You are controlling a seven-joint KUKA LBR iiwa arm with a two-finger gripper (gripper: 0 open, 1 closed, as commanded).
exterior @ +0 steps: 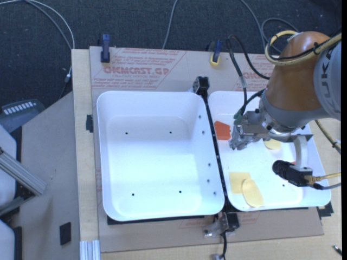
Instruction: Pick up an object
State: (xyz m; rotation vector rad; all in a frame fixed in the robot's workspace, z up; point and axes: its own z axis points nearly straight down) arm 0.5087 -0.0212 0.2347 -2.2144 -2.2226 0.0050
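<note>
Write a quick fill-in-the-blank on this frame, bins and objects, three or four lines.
1. The orange block lies in the ____ bin of the two.
2. The two pale yellow pieces sit near that bin's ____ edge in the camera view.
3. The gripper hovers just ____ of the orange block in the camera view.
4. The arm's band above the wrist is ____ in colour.

Missing words: right; bottom; right; orange

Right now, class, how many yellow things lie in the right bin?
3 visible: a pale yellow square, a yellow oval overlapping its corner, and a yellow piece partly under the arm. More may be hidden beneath it.
</note>
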